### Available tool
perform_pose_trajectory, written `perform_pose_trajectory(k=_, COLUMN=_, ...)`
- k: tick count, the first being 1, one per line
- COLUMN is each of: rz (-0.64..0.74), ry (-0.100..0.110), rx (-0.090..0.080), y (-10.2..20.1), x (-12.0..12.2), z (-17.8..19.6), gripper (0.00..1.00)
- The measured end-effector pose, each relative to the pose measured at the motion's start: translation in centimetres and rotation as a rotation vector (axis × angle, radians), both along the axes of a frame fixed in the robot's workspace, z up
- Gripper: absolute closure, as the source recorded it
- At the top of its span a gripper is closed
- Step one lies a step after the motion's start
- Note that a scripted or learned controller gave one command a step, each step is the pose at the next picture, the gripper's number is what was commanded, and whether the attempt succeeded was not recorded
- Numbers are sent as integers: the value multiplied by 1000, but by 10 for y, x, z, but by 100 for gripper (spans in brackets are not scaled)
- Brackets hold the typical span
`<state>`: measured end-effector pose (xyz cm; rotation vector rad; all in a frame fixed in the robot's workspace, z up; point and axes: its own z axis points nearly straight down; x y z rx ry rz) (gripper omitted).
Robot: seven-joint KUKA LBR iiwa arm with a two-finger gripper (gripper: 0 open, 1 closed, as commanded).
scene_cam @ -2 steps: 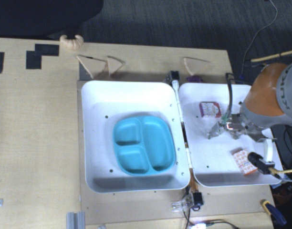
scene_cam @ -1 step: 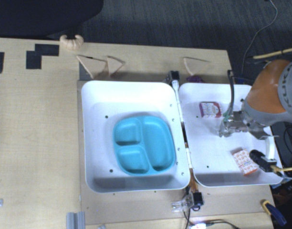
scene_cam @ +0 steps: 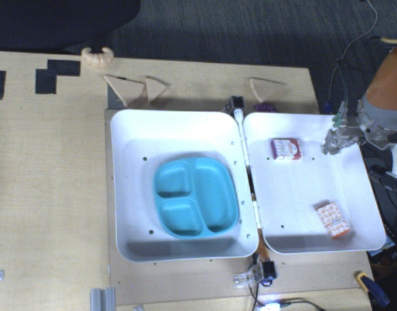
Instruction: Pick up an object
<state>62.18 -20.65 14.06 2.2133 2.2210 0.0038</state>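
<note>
Two small packets lie in the right bin [scene_cam: 296,186]. A red and white packet [scene_cam: 286,149] rests near the bin's back, and an orange and white patterned packet [scene_cam: 333,219] lies toward its front right. My gripper [scene_cam: 333,142] hangs over the right bin's back right part, to the right of the red packet and apart from it. Nothing shows between its fingers. The arm's grey body and orange band rise behind it at the view's right.
A blue divided plate [scene_cam: 196,196] with three compartments sits in the left bin [scene_cam: 133,173]. A ridge with a black clamp [scene_cam: 236,103] at its far end separates the bins. Cables hang at the right edge and at the bench front.
</note>
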Motion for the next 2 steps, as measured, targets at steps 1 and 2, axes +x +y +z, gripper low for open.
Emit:
perform_pose_trajectory(k=1, rz=3, ry=1, rx=2, y=18, x=35, z=-16, gripper=100)
perform_pose_trajectory(k=2, rz=-1, ry=5, rx=1, y=2, x=-24, z=-32, gripper=100)
